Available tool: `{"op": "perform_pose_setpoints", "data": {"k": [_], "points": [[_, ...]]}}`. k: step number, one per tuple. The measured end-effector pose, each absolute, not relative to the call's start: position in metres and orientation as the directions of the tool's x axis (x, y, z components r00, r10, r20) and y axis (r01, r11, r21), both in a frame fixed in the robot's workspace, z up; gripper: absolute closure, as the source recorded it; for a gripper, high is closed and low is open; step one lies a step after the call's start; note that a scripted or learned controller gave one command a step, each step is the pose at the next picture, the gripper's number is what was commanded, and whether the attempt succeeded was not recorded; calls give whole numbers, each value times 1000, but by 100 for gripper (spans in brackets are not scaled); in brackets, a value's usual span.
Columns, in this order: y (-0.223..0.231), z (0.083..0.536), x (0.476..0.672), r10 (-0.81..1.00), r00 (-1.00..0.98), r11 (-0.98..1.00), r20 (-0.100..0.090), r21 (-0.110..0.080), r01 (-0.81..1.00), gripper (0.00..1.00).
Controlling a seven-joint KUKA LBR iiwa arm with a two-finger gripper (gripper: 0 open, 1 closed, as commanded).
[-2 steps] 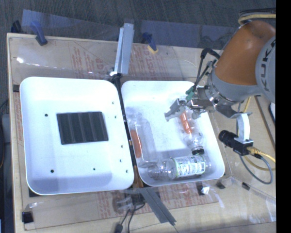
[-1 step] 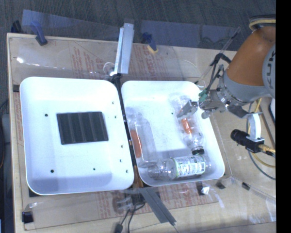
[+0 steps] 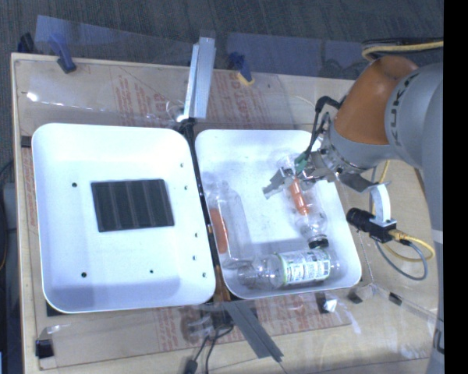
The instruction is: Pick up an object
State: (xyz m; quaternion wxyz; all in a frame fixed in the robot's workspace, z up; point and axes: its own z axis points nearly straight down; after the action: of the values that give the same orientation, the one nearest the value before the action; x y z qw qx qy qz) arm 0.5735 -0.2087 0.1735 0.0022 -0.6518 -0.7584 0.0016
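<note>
The right bin [image 3: 253,139] holds three clear plastic bottles. One with an orange insert and a black cap [image 3: 306,211] lies along the right side. A labelled one [image 3: 296,269] lies across the bin's near wall. A third with an orange strip [image 3: 221,224] rests against the left wall. My gripper [image 3: 287,176] hangs low over the upper end of the right-side bottle, reaching in from the right. Whether it touches the bottle is unclear. Nothing is visibly held.
The left bin [image 3: 62,154] carries a dark ribbed rectangular pad [image 3: 132,205] near its middle. A grey metal bar [image 3: 199,76] stands at the back between the bins. Bare bin floor [image 3: 257,216] lies among the bottles.
</note>
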Motion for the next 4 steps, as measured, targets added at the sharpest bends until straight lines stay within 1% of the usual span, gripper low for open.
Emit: {"op": "perform_pose_setpoints", "data": {"k": [1, 2, 3, 4], "points": [[-210, 166, 602, 985, -175, 175, 1, -2, 985, 0], [-211, 211, 597, 983, -181, 181, 0, -1, 983, 0], [-210, 208, 613, 968, -252, 252, -1, 0, 968, 0], [-209, 211, 612, 958, -288, 288, -1, 0, 958, 0]]}}
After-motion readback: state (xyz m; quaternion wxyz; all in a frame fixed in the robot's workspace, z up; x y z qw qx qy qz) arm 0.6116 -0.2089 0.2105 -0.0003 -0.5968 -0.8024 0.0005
